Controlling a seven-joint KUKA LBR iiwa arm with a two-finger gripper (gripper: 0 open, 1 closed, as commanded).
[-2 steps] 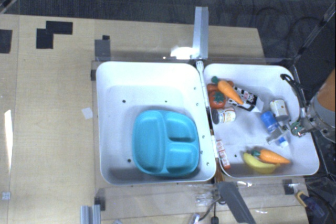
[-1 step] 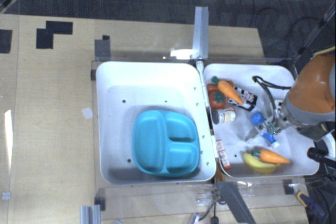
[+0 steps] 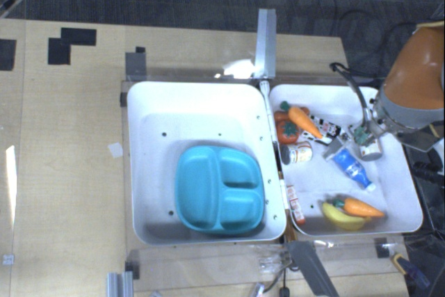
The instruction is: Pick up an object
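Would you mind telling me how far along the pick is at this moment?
Done: the grey arm's gripper is down in the right white bin, above the blue tube-shaped packet. In hand: nothing visibly held. Left: grasp and lift an item; the orange carrot and yellow banana lie untouched.

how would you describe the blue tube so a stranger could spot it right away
Look in the right bin, the one full of small items rather than the one holding the blue tray. Just below the hand, near the bin's middle, lies the blue tube, slanting down to the right. It is the only blue item there; its neighbours are orange carrots and a yellow banana.
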